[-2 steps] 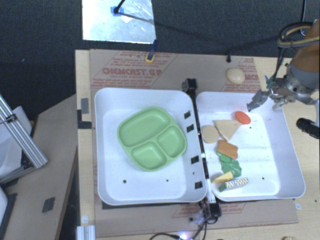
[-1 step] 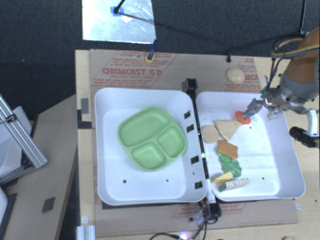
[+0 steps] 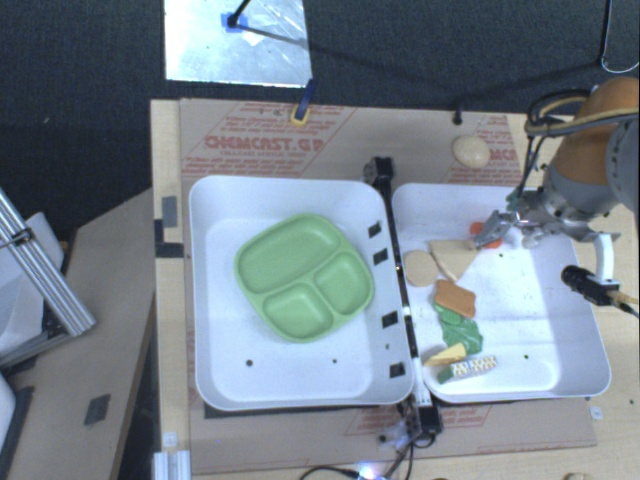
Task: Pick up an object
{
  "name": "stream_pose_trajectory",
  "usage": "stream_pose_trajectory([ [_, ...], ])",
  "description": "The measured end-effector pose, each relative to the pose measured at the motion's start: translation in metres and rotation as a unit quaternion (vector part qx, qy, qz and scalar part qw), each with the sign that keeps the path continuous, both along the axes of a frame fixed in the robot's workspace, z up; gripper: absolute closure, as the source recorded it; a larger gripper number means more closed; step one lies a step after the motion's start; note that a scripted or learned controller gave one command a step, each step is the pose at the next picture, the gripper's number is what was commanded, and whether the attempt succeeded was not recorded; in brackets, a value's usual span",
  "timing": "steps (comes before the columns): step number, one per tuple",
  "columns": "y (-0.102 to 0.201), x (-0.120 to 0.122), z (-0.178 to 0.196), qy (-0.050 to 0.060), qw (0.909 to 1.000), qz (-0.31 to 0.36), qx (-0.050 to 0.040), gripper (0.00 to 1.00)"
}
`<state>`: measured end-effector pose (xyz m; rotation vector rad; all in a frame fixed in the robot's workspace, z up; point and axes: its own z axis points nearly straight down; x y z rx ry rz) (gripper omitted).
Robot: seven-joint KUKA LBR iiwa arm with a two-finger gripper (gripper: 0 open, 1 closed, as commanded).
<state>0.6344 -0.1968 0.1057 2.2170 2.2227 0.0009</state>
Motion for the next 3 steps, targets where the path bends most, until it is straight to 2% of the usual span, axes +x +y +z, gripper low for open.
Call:
stream_pose_trajectory([
  [1,-0.001,0.003,-0.017,-0.004,1.0000,0.001,-0.0011,0.00],
  [2,-0.001,0.004,-0.006,-0.005,1.0000,0.002,-0.0014,1.00],
  [3,-0.008,0.001,0.053,-0.001,1.0000,-0.001,0.0000,1.00],
])
